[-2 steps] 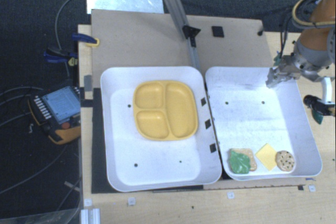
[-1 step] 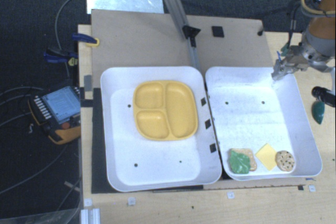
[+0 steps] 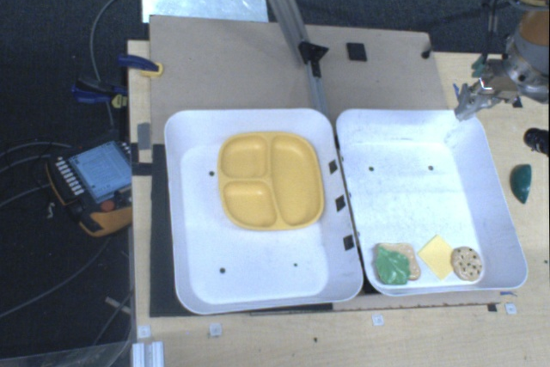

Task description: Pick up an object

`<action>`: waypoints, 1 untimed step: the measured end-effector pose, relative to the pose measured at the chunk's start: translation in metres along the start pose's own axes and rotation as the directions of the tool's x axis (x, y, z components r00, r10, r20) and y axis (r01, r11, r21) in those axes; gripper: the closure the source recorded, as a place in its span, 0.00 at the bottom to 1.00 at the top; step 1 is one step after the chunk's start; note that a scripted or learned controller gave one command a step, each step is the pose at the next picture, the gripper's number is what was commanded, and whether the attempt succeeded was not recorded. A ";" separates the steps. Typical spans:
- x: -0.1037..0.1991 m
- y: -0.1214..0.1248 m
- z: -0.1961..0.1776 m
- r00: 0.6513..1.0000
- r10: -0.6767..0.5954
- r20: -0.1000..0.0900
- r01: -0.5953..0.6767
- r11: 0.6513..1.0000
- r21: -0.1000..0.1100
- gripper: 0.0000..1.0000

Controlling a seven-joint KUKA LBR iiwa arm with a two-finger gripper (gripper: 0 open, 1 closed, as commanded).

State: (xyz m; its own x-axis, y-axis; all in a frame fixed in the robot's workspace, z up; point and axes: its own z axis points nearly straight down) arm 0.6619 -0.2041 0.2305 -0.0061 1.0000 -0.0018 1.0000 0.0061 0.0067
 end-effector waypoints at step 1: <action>0.056 -0.009 0.007 1.000 -0.003 -0.003 0.003 1.000 0.006 1.00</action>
State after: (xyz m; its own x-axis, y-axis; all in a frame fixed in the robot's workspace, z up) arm 0.6526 -0.1486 0.2230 -0.0096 1.0000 0.0010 1.0000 0.0096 0.0011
